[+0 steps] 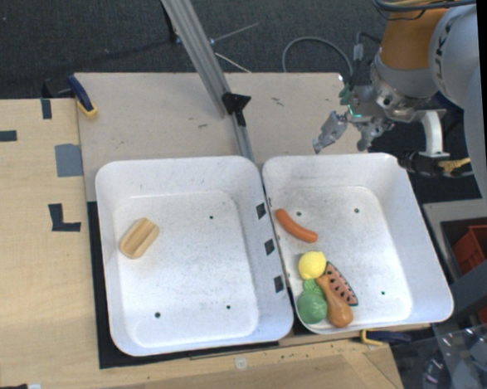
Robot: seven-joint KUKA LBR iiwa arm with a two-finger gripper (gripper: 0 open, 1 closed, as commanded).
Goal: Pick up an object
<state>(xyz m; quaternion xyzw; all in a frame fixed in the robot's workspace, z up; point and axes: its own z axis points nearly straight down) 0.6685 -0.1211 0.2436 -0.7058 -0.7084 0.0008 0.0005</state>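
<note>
The right bin (395, 220) holds an orange sausage (295, 225) near its left wall. At its front left corner lie a yellow lemon (312, 265), a green vegetable (312, 304) and a dark slice with an orange end (339, 294), bunched together. A tan bread roll (138, 237) lies alone in the left bin (190, 260). My gripper (347, 134) hangs above the back rim of the right bin, well clear of every object. Its two fingers are spread apart, with nothing between them.
A slanted metal pole (210, 67) runs from the top of the view down to the gap between the bins. Black cables (317, 51) loop on the bench behind the right bin. A blue-yellow clamp (83, 97) sits at the bench's back left corner.
</note>
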